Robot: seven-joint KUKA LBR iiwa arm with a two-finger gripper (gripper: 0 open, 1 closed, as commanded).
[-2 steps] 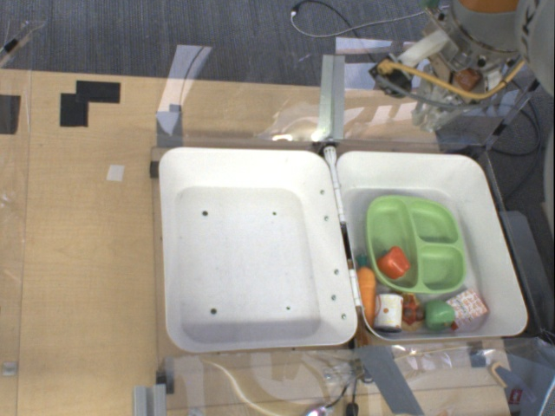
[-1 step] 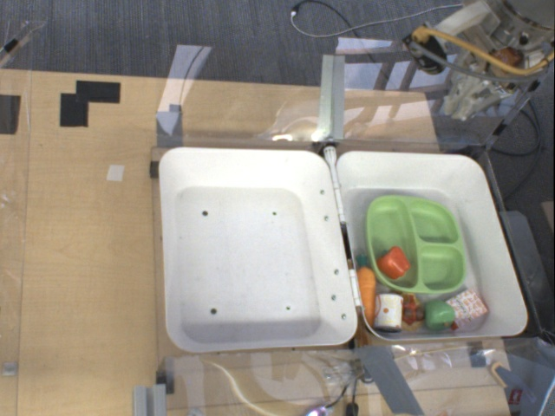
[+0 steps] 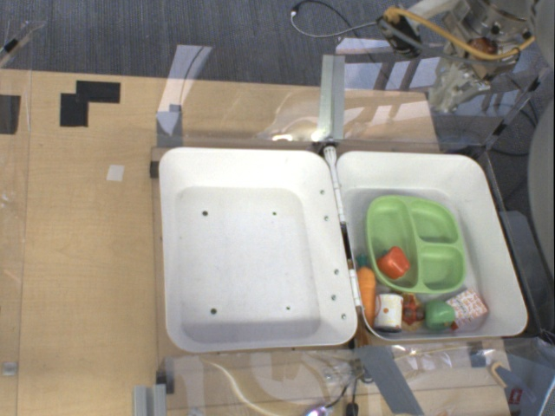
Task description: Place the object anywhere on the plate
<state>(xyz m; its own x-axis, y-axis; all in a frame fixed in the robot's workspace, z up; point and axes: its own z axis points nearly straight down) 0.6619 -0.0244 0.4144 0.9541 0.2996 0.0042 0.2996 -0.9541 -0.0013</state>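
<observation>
Overhead view of the bench with two shallow white bins side by side. The left white plastic bin [image 3: 243,250] holds no objects. The right white plastic bin [image 3: 416,167] holds a light-green compartmented plastic plate [image 3: 434,232], tilted slightly against the bin floor, with a small red rounded toy object [image 3: 395,263] resting in its left compartment, close to the plate's lower rim. Along the bin's near edge, just beside the plate, lie an orange carrot-shaped toy [image 3: 368,291], a small white cylindrical can with a dark label [image 3: 389,312], a green rounded toy [image 3: 440,314] and a white patterned packet [image 3: 468,305].

The two-finger gripper [image 3: 451,85] hangs above the far right corner of the bench, outside and well apart from the bin contents; nothing is seen between its parts, and whether it stands wide or narrow cannot be told from this angle.

Judged from this layout, the red object already lies on the plate, so the placement appears complete or nearly so. If a further object is to be placed, the approach should descend vertically over the cluttered near edge, select an item with free flanks such as the carrot-shaped toy, and release low over a vacant plate compartment, so that it neither rolls off the tilted rim nor disturbs the red object.
</observation>
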